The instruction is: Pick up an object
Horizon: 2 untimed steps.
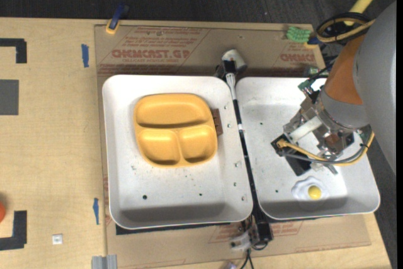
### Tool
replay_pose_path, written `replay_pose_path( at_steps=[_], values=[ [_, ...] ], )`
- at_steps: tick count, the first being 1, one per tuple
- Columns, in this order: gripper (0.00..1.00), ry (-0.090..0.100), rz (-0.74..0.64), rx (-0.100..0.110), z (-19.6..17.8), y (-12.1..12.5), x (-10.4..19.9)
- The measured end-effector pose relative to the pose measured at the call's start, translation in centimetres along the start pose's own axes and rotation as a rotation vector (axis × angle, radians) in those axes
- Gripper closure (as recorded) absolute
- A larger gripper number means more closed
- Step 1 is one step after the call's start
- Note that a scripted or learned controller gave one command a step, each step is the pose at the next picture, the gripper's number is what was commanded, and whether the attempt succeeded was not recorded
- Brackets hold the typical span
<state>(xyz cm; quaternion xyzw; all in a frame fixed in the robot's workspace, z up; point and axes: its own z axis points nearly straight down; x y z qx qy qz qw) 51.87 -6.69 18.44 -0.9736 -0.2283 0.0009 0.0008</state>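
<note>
A fried-egg toy (313, 189), white with a yellow yolk, lies near the front wall of the right bin (264, 104). My gripper (319, 147) hangs low over the right half of that bin, just behind the egg and apart from it. The wrist and its fittings hide the gripper's tips, and I see nothing held. In the left bin (119, 135) a yellow divided plate (175, 129) lies flat, with a small brown thing (215, 121) partly tucked under its right edge.
The grey arm with its orange band (343, 82) comes in over the right bin's right rim. A ridge (239, 135) separates the two bins. The bins rest on a cardboard sheet (157, 47) on the wooden bench.
</note>
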Motion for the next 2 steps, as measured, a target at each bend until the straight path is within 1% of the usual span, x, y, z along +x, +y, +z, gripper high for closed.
replay_pose_path(
  at_steps=[1,2],
  values=[
    [0.0,0.0,-0.081,0.0,9.5,3.4,-3.1],
    [0.0,0.001,-0.281,-0.003,9.9,5.0,2.3]
  ],
)
